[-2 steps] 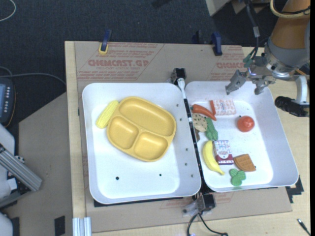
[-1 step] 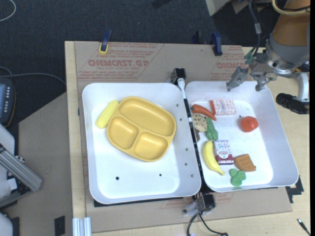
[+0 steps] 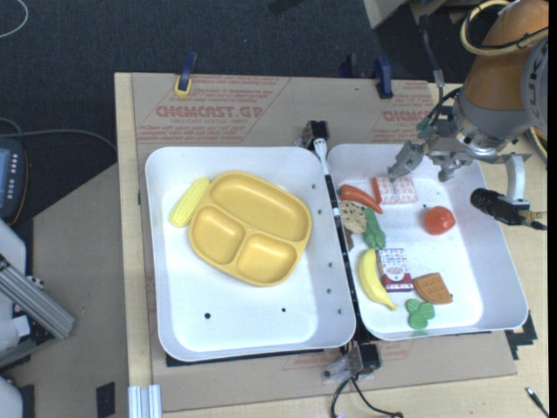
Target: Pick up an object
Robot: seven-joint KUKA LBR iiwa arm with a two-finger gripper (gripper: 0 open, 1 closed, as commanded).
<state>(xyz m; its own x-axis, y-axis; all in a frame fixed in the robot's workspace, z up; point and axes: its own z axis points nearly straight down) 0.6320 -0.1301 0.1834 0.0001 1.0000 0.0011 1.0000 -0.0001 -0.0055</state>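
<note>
Closest to the viewer, at the front edge of the right bin (image 3: 496, 259), sits a small green broccoli-like toy (image 3: 419, 313), with a brown bread-slice toy (image 3: 432, 287) just behind it. Beside these, toward the divider, lies a yellow banana (image 3: 374, 279), curved along the bin's length, and a small red and white packet (image 3: 395, 267) rests just beside it. Further back, a green vegetable piece (image 3: 374, 231) touches a tan speckled cookie-shaped piece (image 3: 352, 217), and an orange-red carrot or pepper (image 3: 360, 197) lies at a slant behind them. A red tomato (image 3: 439, 220) sits on its own nearer the bin's right side.

At the back of this bin, a pink and white packet (image 3: 398, 190) lies flat. The gripper (image 3: 427, 161) hangs just above and behind that packet, with its two grey fingers (image 3: 406, 158) spread apart and nothing between them. The arm's grey wrist and orange band (image 3: 506, 37) rise toward the upper right corner.

To the left, the other white bin (image 3: 174, 259) holds a yellow divided plate (image 3: 249, 227) with three compartments, set at a slant near the middle. A yellow corn cob (image 3: 189, 201) lies against the plate's left rim. Both bins rest on a brown cardboard sheet (image 3: 218, 103) clipped to the bench.
</note>
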